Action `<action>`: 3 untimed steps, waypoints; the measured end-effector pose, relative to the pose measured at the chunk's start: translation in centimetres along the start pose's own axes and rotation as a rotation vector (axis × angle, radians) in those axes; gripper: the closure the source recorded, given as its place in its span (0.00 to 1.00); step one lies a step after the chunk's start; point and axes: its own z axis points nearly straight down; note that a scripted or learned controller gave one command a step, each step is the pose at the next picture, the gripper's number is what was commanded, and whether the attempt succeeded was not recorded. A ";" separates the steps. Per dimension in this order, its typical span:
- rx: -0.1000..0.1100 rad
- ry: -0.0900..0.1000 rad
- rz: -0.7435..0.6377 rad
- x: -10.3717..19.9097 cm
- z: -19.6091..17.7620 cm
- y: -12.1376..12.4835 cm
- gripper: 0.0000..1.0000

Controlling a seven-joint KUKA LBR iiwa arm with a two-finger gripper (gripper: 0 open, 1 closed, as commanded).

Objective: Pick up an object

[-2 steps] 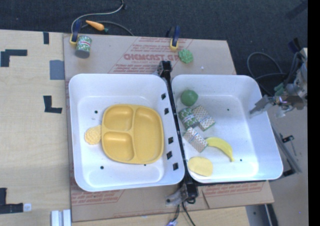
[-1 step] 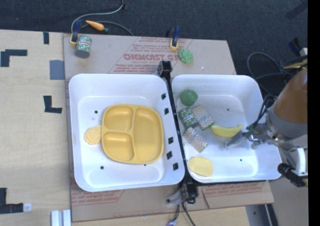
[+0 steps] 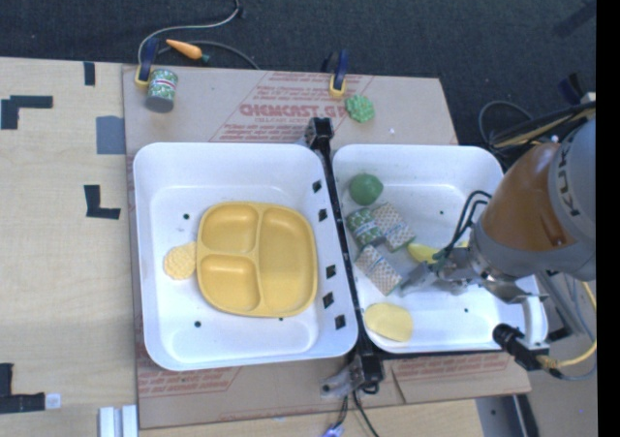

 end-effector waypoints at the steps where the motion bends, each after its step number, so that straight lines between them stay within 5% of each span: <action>1: -0.004 0.000 -0.003 4.2 0.0 8.2 0.00; 2: -0.002 0.000 -0.002 4.1 -1.0 8.2 1.00; 3: -0.005 -0.009 0.002 3.6 -1.1 8.2 0.00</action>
